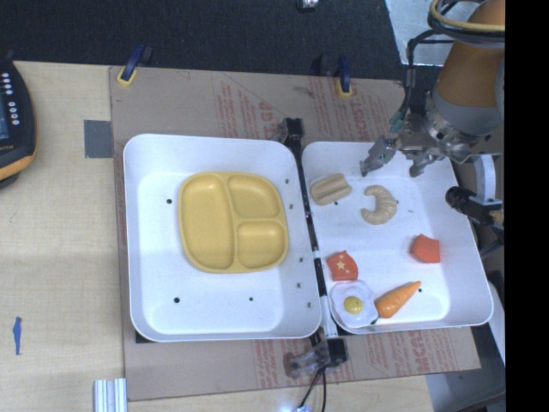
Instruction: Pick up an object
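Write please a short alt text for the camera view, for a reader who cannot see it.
A grey and orange robot arm holds its open hand above the right white bin, which contains a bread roll, croissant, two red pieces, a carrot and a fried egg. The left bin holds a yellow divided plate.

Arm (pixel 467 67): I see it cut off at the right edge.
Left-edge device (pixel 13 118): partly out of frame, function unclear.
Small shiny object (pixel 309 1): too small for me to identify.
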Available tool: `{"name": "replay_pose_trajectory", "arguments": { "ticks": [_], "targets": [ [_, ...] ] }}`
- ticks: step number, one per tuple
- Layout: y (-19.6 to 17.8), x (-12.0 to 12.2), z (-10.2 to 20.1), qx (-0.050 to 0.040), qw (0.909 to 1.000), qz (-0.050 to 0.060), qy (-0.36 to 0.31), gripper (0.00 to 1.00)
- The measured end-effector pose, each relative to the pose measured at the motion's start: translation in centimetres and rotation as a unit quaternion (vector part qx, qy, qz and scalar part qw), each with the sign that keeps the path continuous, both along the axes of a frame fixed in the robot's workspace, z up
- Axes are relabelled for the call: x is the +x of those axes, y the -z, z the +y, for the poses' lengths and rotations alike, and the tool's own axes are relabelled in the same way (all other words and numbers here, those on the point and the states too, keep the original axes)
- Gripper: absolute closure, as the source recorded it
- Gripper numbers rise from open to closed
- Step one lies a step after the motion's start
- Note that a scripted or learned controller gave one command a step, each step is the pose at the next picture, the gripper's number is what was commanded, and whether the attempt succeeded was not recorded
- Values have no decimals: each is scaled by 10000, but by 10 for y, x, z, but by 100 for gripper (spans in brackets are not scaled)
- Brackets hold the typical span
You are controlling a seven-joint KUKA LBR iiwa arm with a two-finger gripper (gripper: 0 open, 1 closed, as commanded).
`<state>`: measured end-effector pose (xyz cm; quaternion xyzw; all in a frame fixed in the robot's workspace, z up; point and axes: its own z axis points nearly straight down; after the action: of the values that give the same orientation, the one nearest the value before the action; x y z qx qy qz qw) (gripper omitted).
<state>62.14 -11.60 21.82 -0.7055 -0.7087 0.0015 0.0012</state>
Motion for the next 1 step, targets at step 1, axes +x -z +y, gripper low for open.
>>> {"name": "replay_pose_trajectory", "arguments": {
  "ticks": [1],
  "targets": [
    [53,-13,-33,-5,10000,27,13,0]
  ]
}}
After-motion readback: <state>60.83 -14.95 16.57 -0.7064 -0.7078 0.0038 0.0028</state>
